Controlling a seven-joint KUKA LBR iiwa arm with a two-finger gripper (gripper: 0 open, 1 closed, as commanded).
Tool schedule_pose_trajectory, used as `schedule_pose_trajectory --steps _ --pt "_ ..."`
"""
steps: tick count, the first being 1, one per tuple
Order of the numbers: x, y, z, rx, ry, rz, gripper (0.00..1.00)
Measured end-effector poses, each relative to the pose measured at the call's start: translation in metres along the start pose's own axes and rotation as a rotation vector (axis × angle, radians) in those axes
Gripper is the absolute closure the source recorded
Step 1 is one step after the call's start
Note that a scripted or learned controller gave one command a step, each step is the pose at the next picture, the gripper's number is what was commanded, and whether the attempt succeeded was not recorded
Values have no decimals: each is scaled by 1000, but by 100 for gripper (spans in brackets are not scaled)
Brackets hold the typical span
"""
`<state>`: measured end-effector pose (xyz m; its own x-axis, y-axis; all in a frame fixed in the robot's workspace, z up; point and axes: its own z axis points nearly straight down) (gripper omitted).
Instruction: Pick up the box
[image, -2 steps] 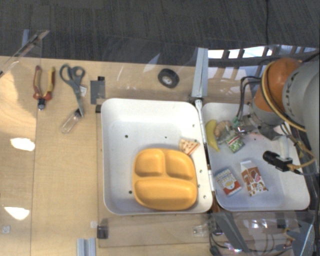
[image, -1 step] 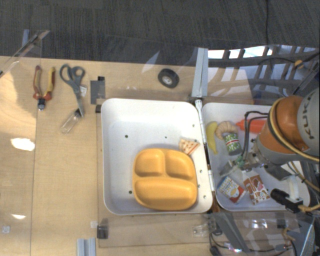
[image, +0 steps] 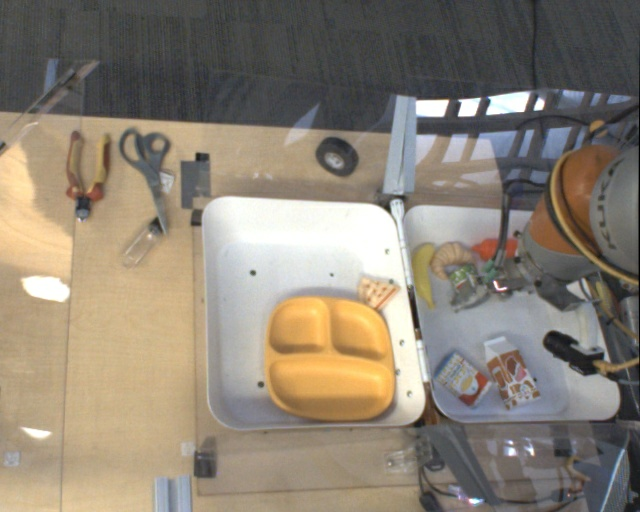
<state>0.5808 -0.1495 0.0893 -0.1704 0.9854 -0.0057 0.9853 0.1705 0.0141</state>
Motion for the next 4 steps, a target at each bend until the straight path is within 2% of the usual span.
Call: schedule_pose_trajectory --steps 1,2,3,4 --pt "18 56 2 3 2 -94 0" --pt "-48 81 4 16 9 -107 0" --pt "-17 -28 -1 2 2 -346 0" --pt "-2 12 0 1 2 -71 0"
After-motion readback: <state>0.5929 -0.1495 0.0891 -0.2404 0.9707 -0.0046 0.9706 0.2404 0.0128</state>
